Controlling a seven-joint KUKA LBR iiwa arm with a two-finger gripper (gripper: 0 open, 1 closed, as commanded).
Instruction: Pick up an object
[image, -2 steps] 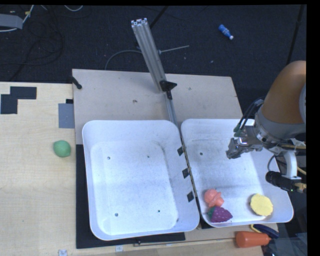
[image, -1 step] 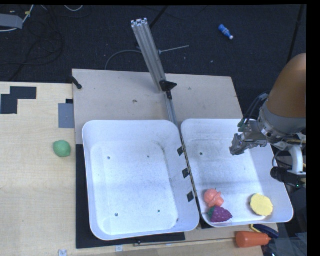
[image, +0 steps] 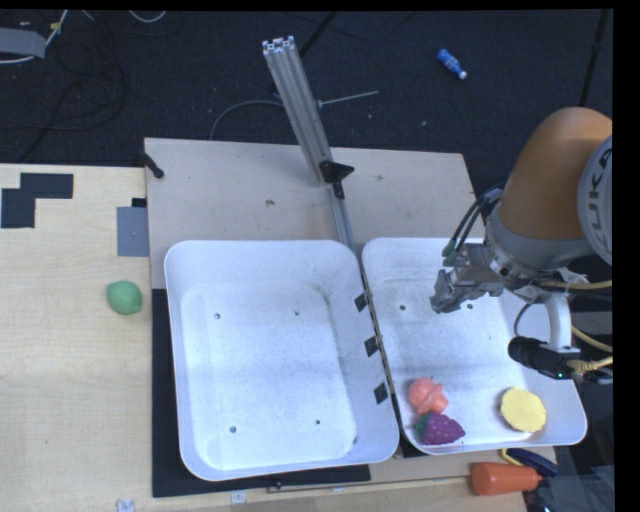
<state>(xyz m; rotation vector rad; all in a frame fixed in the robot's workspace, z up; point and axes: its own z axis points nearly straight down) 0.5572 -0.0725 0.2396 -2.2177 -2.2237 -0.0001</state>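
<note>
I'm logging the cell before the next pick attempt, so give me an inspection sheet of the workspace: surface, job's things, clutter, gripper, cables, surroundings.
Surface: two white bins side by side on a pale board; left bin, right bin.
Job's things: in the right bin's near end, an orange-pink toy touching purple grapes, and a yellow piece apart from them.
Clutter: green ball on the wooden bench left of the bins; orange object by the right bin's near rim.
Gripper: gripper over the right bin's far half, nothing seen between its fingers.
Cables: black cables looping along the wrist.
Surroundings: aluminium strut, blue object on the dark floor.
</note>
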